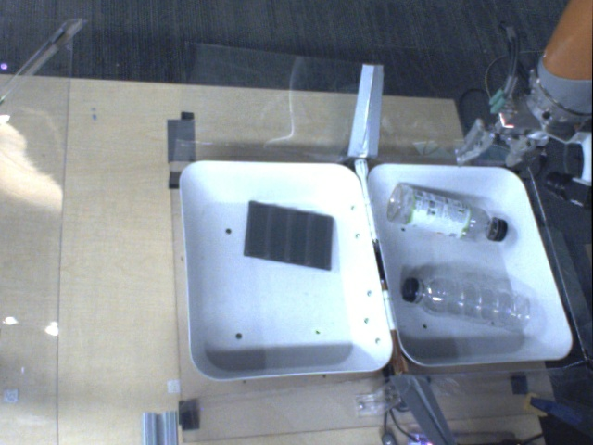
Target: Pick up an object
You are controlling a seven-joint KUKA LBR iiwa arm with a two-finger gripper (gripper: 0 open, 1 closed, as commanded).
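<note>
Two clear plastic bottles lie on their sides in the right bin [537, 248]. The one with a white label [443, 212] is at the back, its dark cap pointing right. The ribbed, unlabelled bottle [473, 299] is nearer the front, its dark cap pointing left. A flat dark grey rectangular pad [288, 235] rests in the left bin [213, 276]. My gripper [500, 146] hangs over the back right edge of the right bin, above and to the right of the labelled bottle. It is open, with nothing between its fingers.
An upright metal post [368, 109] stands behind the seam between the two bins. Cables and dark hardware [565, 170] sit beside the right bin's far right corner. A clear sheet covers the wooden bench [93, 248] to the left.
</note>
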